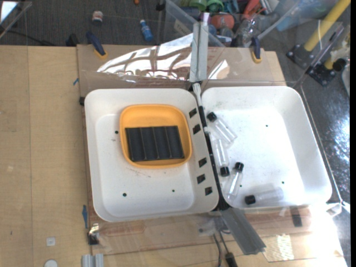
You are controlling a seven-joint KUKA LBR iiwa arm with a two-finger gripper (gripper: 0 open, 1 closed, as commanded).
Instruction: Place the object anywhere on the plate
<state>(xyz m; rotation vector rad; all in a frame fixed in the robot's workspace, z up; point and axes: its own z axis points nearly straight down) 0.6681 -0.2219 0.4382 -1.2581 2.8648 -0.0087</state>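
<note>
- Two shallow white plastic bins sat side by side on the pale wooden bench (39,149): the left bin (105,196) and the right bin (303,132), their inner walls touching along a central seam.
- One orange, rounded-square plate (156,114) lay in the upper middle of the left bin.
- One flat black rectangular slab (154,143), ribbed into four side-by-side strips, rested on the plate. It lay wholly inside the rim and filled most of the plate's floor.
- Whether the claw was released, clenched or grasping anything could not be told.
- Four small black caps showed in the right bin, each on a clear plastic tube. One (212,116) was near the seam at the top, two (224,171) (238,166) sat close together lower down, and one (250,199) was by the near wall.
- The clear tubes (225,132) were clustered along the right bin's left side. They were transparent against the white, so their exact count was hard to make out.
- Five small black tabs (202,162) ran down the seam between the bins.
- One grey upright bar (199,49) rose behind the seam, with crinkled clear film (147,63) spread behind the left bin.
- Two clamps gripped the bench's far edge, one at the left (97,46) and one at the right (256,52).
- One clear storage box of mixed coloured toys (233,4) stood on the floor beyond the bench.
- Nothing lay over the slab or the plate.
</note>
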